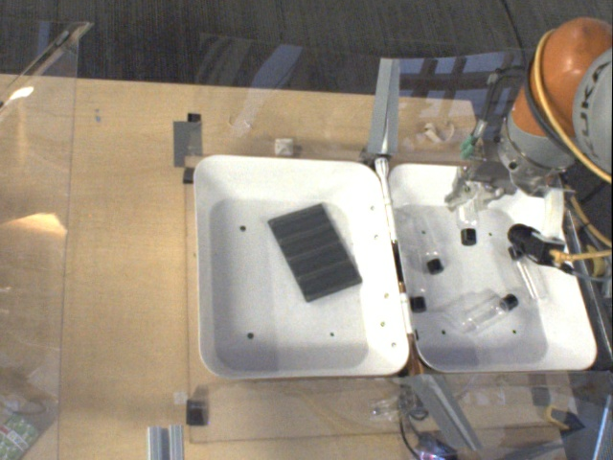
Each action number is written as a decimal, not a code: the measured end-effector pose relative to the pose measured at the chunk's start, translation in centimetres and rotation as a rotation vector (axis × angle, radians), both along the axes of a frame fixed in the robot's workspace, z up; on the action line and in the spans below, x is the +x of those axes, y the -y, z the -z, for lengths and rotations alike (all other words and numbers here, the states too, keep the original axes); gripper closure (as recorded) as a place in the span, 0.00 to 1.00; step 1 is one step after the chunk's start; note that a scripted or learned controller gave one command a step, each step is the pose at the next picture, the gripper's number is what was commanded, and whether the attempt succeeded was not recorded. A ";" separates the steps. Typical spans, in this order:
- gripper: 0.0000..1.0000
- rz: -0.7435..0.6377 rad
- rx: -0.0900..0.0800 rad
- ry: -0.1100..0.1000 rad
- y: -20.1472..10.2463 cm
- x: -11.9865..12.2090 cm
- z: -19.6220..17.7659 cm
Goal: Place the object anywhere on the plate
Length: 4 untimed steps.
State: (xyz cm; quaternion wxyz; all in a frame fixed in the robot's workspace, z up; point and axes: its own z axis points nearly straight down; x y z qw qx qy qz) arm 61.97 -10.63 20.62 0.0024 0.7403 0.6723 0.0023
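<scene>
The arm (565,84) is seen at the right bin (575,353), far from the dark ridged plate (314,251) in the left bin (220,353). Small objects (434,264) are scattered below the gripper (471,195), whose opening cannot be told. One should be centred before closing. No writing is legible.

A: Count's coming in: two white bins, the left bin (287,175) and the right bin (498,357), side by side.

B: And inside them?

A: One dark ribbed plate (314,252) on the left. On the right, one clear tube (482,310) with a dark cap, plus three small black bits, though they're tiny, so take three loosely.

B: One arm (565,75) overhead.
</scene>
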 end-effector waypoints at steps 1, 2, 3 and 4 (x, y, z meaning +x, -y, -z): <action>1.00 0.106 0.000 -0.003 1.7 2.1 -4.6; 1.00 0.235 0.000 -0.003 0.4 5.0 -9.3; 1.00 0.259 0.001 -0.003 -2.6 5.0 -18.5; 1.00 0.746 0.002 -0.006 -4.8 4.8 -21.0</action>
